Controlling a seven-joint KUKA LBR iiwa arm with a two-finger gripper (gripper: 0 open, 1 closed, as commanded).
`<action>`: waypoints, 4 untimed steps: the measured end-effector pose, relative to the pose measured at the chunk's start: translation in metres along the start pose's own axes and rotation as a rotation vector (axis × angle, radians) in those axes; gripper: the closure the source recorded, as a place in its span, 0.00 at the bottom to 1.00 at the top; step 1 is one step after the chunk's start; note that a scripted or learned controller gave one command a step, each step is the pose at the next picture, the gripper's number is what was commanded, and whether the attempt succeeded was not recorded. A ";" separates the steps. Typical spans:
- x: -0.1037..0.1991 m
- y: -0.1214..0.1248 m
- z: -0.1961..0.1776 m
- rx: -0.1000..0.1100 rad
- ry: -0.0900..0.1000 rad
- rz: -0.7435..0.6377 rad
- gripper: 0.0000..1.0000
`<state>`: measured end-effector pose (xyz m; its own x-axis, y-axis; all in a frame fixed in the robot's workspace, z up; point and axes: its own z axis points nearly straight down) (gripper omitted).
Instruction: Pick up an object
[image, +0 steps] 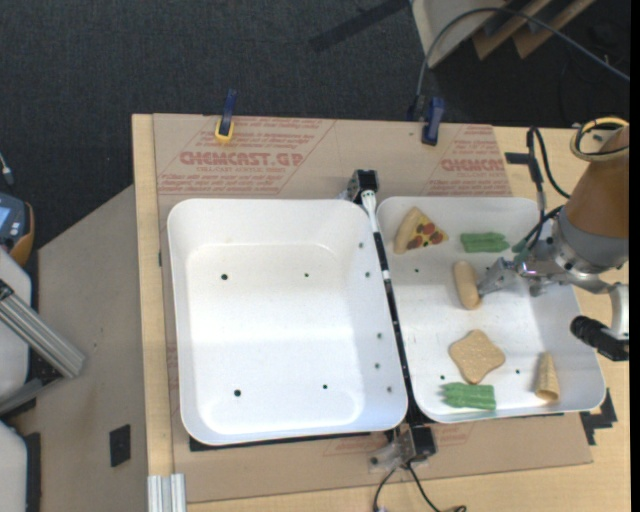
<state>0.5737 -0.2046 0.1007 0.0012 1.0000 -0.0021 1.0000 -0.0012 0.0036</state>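
Gripper (492, 278): low in right bin (575, 395), tips just beside bread roll (466, 284); opening unreadable, cannot tell any hold.
Targets: roll, pizza slice (418, 231), toast (475, 356), all lying on bin floor.
Progress: judged early; nothing lifted, grasp and raise remain.

Tan bread roll (466, 284) lying lengthwise mid right bin, claw (487, 281) tip just beside it

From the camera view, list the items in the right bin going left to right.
Pizza slice → bread roll and toast slice, nearly level → cone. The two green pieces overlap these in the order, so I left them out.
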 end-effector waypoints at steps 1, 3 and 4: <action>0.000 0.000 0.000 0.000 0.000 0.000 0.00; 0.000 0.000 0.000 0.000 0.000 0.000 0.00; 0.000 0.000 0.000 0.000 0.000 0.000 0.00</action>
<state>0.5737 -0.2046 0.1007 0.0012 1.0000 -0.0021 1.0000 -0.0012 0.0036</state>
